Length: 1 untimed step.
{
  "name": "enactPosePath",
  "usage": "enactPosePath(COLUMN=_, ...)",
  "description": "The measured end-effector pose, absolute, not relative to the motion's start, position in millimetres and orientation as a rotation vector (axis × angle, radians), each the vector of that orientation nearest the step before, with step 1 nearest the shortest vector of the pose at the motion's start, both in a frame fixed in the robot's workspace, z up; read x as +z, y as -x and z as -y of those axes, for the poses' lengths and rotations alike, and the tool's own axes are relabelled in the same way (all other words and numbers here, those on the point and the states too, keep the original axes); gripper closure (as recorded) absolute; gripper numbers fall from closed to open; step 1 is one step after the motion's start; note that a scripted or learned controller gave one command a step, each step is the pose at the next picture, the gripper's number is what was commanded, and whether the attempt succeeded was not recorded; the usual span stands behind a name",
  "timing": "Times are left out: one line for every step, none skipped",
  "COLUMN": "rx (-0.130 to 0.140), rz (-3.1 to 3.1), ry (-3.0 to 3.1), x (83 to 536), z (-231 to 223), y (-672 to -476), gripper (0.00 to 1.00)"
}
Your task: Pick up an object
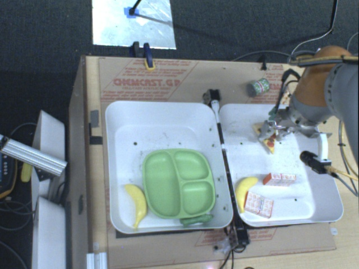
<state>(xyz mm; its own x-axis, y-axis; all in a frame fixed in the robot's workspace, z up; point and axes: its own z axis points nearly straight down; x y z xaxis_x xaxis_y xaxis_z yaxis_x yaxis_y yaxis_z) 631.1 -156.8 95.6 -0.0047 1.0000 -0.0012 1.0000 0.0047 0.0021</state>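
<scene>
My gripper (pixel 273 129) hangs low over the back of the right bin (pixel 332 202), reaching in from the right. Right under its tip lies a small yellow and orange piece (pixel 268 143), touching or nearly touching it; I cannot tell whether the piece is held. Toward the front of the same bin lie a yellow banana (pixel 245 190), a small red and white box (pixel 279 179) and a flat red and white packet (pixel 258 204).
The left bin (pixel 162 109) holds a green divided plate (pixel 178 182), a second banana (pixel 136 204) at its front left and a green utensil (pixel 196 220) at the front edge. A small round tin (pixel 259 86) lies on the cardboard behind the right bin.
</scene>
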Motion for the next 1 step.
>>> enactPosePath(rx=0.006, rz=-2.225, ry=-2.213, x=160.9, z=105.6, y=-666.8, gripper=1.00)
